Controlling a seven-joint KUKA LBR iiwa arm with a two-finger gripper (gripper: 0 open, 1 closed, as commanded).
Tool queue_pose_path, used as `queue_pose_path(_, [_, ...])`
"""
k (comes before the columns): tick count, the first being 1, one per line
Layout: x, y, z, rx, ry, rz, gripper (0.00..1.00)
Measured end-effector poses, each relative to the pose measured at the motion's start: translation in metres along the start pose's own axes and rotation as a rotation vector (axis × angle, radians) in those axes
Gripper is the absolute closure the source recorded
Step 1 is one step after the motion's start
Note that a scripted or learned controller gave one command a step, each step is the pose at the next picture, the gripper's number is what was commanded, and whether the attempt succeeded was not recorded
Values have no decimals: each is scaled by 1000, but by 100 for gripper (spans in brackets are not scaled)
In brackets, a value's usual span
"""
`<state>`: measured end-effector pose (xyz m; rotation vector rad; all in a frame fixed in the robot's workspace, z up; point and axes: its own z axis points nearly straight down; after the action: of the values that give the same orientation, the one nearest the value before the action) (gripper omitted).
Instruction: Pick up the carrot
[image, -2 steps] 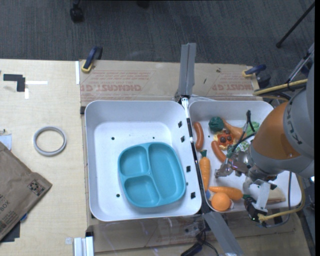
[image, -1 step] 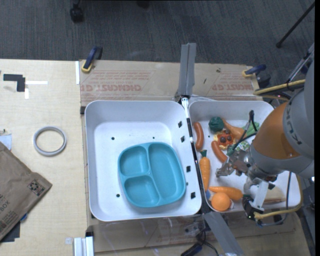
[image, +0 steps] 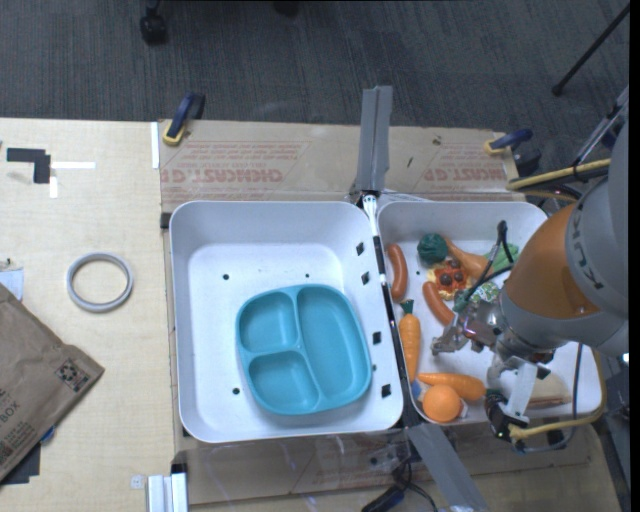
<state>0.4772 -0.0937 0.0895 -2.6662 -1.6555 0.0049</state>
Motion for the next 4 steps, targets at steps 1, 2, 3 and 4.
queue_pose_path(1, [-1,0,1,3,-2,-98,0])
queue_pose_path(2, [-2,0,-4,8,-4,-98,100])
queue_pose_path(3, [-2,0,-4,8,-4,-98,0])
queue_pose_path(4, [0,-1,1,3,-1,-63,0])
